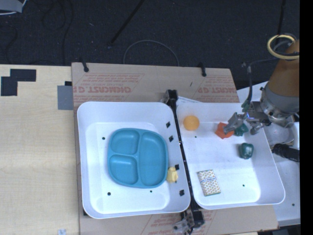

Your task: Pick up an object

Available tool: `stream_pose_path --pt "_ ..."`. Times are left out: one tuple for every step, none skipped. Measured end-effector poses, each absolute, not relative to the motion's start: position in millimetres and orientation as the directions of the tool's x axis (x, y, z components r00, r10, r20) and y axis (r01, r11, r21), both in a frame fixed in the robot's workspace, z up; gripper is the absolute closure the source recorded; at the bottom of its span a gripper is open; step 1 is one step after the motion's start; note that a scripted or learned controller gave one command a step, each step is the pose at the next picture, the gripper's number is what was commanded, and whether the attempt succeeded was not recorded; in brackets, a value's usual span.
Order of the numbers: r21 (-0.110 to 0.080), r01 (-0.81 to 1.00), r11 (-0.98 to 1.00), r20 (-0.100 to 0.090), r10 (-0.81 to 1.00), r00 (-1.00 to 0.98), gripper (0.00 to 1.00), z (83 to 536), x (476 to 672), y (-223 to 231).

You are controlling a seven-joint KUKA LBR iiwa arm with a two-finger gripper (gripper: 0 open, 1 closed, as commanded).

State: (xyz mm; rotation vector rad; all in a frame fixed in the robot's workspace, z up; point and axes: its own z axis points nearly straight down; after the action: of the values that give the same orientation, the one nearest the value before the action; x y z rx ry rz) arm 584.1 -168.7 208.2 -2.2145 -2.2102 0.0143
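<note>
The arm enters from the right and its claw (236,124) sits low over the far part of the right bin (274,192), set directly against a small orange-red object (224,130). That object lies on the bin floor near the back wall, and appears to be the one chosen for the pick. The claw's dark fingers reach toward it from the right side; whether they are apart or closed on it cannot be told at this resolution, and no lift is evident, since the object rests at floor level.

The approach suits the layout: the orange-red object lies apart from its neighbours, giving the fingers room on either side. An orange ball (191,123) rests to its left, near the divider between the bins. A green object (246,151) lies just in front of the claw, and a flat patterned packet (209,182) sits nearer the front rim.

The orange-red object is short and blocky; its long axis seems to run roughly left to right across the bin, though this is a tentative reading.

The left bin (93,195) holds a blue divided plate (137,157) and a small yellow piece (172,175) at its right edge.
</note>
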Motion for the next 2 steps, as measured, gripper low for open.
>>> stream_pose_path --pt "-0.001 1.0 0.0 0.0 1.0 0.0 0.0 216 586.9 -169" --pt "-0.009 1.0 0.001 0.002 1.0 0.0 0.0 152 582.7 -165"
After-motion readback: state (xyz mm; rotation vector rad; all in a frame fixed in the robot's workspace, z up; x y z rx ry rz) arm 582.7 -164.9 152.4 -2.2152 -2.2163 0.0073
